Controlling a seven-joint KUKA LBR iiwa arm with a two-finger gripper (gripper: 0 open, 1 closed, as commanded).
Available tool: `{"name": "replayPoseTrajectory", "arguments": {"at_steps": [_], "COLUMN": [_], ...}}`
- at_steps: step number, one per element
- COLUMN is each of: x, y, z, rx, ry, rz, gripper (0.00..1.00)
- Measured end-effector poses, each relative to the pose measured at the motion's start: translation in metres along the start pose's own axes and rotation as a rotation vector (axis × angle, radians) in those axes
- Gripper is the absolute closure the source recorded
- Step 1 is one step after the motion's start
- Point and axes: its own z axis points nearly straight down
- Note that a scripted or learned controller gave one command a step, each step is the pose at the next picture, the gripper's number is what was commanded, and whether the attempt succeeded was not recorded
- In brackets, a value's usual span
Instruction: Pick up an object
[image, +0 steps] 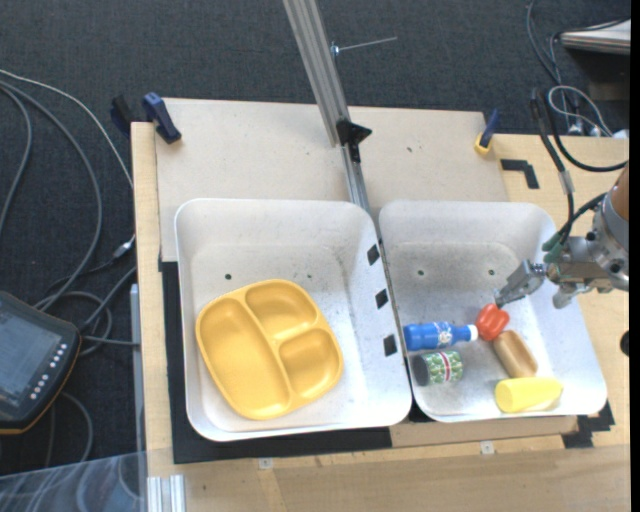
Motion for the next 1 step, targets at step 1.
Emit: {"name": "replayPoseTrajectory", "arguments": {"at_steps": [1], "x": [-0.0001], "y": [0.0001], "z": [0.0000], "rx": [-0.002], "ry": [-0.001], "rz": [0.000], "gripper": [0.00]}}
